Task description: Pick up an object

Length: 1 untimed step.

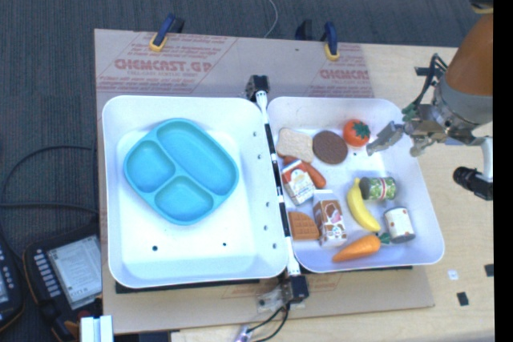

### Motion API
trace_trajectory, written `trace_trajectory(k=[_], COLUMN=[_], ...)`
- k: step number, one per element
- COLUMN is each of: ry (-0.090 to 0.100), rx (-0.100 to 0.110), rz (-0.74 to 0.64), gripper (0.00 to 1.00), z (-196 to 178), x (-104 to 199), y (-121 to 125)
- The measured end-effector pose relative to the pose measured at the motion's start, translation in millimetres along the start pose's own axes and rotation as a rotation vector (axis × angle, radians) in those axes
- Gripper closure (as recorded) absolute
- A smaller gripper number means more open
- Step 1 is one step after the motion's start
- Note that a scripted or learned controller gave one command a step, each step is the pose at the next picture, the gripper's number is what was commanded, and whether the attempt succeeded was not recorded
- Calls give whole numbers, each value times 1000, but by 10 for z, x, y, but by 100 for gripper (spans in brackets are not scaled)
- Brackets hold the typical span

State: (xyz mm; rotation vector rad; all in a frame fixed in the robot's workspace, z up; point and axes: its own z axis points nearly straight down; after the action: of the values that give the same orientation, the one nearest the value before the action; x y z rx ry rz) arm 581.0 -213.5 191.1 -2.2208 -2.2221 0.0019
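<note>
Though its top is cut off, the end effector (403, 137) hovers beside the tomato (357, 131).

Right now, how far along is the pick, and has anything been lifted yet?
Nothing looks lifted: the red tomato toy, yellow banana and orange carrot all lie in the right white bin. In hand: the gripper is poised above that bin's upper right part, beside the tomato, with nothing visible between its fingers. Left: descend, close on an item and raise it. The blue divided plate sits in the left bin.
</note>
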Motion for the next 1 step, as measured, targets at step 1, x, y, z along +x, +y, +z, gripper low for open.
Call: trace_trajectory(k=[1], ry=[-3], rx=[-7], rz=[1], gripper=[0], z=[921], x=[142], y=[-529])
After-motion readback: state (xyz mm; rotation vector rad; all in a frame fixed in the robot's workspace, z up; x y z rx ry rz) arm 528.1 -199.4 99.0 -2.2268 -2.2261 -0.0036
